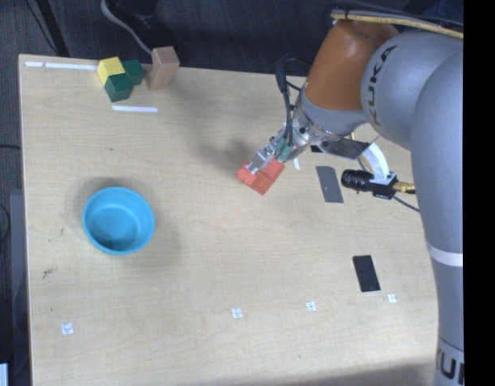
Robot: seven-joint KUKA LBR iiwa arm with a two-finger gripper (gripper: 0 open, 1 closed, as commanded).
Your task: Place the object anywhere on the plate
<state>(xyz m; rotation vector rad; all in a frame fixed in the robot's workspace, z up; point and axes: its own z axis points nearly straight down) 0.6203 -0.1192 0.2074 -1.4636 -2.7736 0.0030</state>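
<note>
A red block [256, 176] lies at an angle on the wooden table, right of centre. My gripper [277, 154] reaches down from the right and meets the block's upper right end, covering part of it. Whether the block rests on the table or hangs just above it cannot be made out. The blue round plate [119, 219], dish-shaped with a raised rim, sits at the middle left, far from the block and the gripper.
Yellow [111, 68], green [122, 82] and tan [163, 66] blocks stand together at the far left corner. Two dark flat patches [330, 184] [366, 273] lie on the table at the right. A black cable fitting [368, 182] hangs off the arm.
</note>
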